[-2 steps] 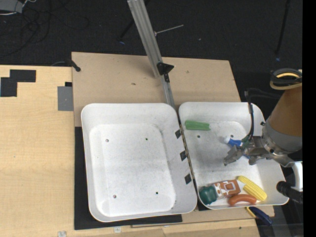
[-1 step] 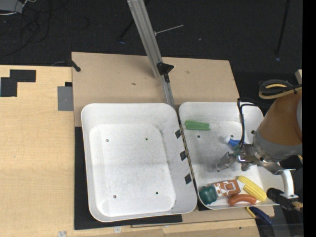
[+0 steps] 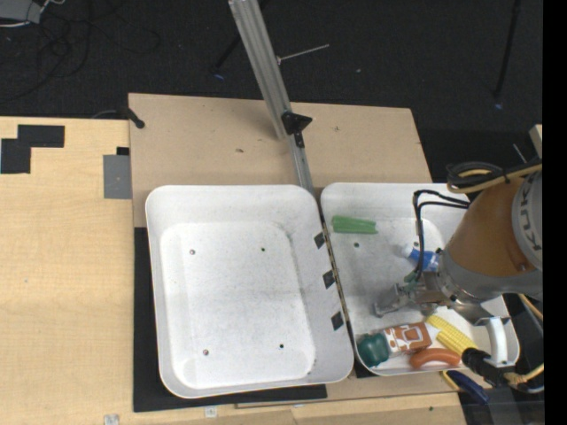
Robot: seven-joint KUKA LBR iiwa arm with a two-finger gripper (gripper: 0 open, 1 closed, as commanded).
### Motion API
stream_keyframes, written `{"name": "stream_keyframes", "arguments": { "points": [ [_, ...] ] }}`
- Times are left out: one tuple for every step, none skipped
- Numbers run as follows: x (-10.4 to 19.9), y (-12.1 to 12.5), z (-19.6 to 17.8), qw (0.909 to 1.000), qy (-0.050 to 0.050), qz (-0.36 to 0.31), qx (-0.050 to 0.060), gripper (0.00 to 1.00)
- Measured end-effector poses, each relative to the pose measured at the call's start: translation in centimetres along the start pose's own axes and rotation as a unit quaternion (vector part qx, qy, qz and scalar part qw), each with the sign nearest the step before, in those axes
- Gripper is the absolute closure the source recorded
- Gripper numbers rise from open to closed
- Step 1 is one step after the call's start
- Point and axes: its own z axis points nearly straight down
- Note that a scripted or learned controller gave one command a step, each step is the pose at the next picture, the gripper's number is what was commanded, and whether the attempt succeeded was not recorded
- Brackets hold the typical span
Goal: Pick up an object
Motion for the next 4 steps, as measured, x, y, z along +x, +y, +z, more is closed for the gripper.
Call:
{"name": "stream_keyframes", "arguments": {
  "points": [
    [-0.1,0.0,-1.1,1.0000,0.001,0.003,0.001,1.00],
    [-0.2,0.3,-7.4,1.0000,-0.001,-0.001,-0.002,1.00],
    [-0.2,0.4,-12.7,1.0000,-0.001,-0.002,-0.002,1.00],
    [4.6,0.1,-12.7,1.0000,0.001,-0.003,0.001,1.00]
  ]
}}
